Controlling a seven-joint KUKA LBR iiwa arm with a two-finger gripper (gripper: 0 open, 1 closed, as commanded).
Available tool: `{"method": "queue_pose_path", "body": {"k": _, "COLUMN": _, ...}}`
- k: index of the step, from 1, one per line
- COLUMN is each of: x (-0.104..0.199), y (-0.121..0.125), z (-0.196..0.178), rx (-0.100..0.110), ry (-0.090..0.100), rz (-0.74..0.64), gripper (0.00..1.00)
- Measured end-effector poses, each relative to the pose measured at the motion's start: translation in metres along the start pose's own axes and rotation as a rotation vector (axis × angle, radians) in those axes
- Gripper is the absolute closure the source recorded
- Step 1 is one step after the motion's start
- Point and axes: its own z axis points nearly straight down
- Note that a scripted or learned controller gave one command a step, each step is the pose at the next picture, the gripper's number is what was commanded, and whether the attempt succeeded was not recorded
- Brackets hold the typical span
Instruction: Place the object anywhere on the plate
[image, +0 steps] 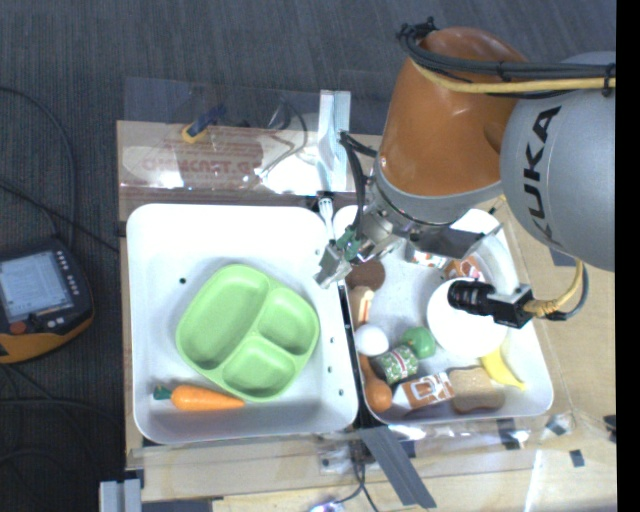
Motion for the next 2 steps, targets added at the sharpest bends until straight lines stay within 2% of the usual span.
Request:
{"method": "queue_pose_path", "body": {"k": 1, "x": 0.006, "y": 0.003, "z": 0.082, "rx": 0.01, "ry": 0.003, "rz": 0.033, "gripper": 1.0}}
{"method": "queue_pose_path", "body": {"k": 2, "x": 0.039, "y": -0.011, "z": 0.077, "rx": 0.004, "ry": 0.003, "rz": 0.153, "gripper": 1.0}}
